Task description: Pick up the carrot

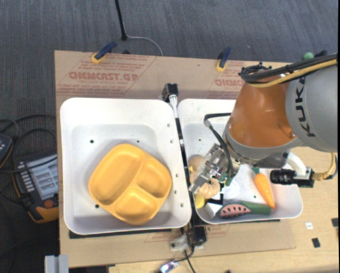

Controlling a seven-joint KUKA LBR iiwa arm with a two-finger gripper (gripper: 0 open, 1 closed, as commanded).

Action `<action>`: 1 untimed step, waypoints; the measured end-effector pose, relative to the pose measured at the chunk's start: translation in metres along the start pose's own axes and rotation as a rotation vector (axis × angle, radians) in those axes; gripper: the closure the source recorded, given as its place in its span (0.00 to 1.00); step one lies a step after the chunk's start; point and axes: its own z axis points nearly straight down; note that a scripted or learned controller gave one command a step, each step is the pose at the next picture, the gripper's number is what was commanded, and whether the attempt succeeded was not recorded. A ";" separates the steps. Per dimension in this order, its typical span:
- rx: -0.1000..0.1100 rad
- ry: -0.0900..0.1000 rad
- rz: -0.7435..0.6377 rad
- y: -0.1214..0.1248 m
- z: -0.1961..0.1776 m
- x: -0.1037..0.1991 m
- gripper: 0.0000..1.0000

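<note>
The orange carrot point(265, 189) lies near the front right of the right bin point(193, 115), its thick green-topped end toward the back. My gripper point(211, 172) hangs low over the left front part of this bin, well to the left of the carrot and apart from it. It sits above a cluster of small food items, and the arm's orange band point(261, 115) covers the bin's middle.
A watermelon slice point(232, 211) and a green cucumber point(256, 207) lie along the right bin's front wall, beside the carrot's tip. A yellow item point(202, 193) and a beige item point(196, 162) sit under the gripper. The left bin point(79, 118) holds a yellow divided plate point(130, 181).
</note>
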 end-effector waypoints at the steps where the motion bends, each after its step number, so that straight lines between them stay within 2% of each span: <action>1: 0.000 0.002 -0.450 0.044 0.015 0.030 1.00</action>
